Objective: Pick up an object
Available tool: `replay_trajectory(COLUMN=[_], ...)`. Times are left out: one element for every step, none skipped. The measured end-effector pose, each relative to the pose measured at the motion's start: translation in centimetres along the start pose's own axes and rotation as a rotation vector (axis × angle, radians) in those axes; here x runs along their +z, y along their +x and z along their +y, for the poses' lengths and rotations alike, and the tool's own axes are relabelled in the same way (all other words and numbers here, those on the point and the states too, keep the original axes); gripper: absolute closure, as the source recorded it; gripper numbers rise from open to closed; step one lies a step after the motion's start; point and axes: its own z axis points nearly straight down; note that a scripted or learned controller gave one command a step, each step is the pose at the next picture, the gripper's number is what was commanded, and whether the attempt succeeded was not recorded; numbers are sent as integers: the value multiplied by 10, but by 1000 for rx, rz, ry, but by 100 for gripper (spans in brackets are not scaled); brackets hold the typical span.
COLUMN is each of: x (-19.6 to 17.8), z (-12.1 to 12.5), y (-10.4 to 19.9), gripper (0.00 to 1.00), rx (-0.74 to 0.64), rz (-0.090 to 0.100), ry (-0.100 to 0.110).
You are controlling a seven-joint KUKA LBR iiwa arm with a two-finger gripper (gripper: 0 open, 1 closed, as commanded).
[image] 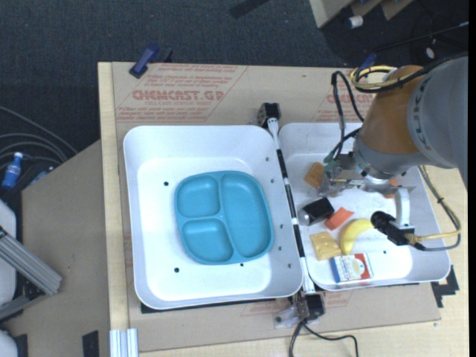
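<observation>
Camera view, looking down at a slant on two white bins set side by side on a bench. The arm (pixel 416 117), grey with an orange band, reaches in from the right and hangs over the right bin (pixel 424 270); its gripper (pixel 343 175) sits low above the bin's upper part, and whether it is open or closed cannot be told. Just left of the gripper lies a tan block (pixel 315 175). Below it lie a black object (pixel 318 210), an orange piece (pixel 339 219), a yellow banana (pixel 355 233), a yellow square (pixel 325 245) and a white, red and blue box (pixel 349 268), all close together. The left bin (pixel 149 259) holds a blue divided plate (pixel 223 216) with three compartments. The bench top (pixel 186 91) is brown board with red lettering; dark carpet (pixel 111 13) lies beyond.
</observation>
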Motion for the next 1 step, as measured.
replay_trajectory(x=[0], z=[0], y=[0], gripper=[0], rx=[0], rz=[0], ry=[0])
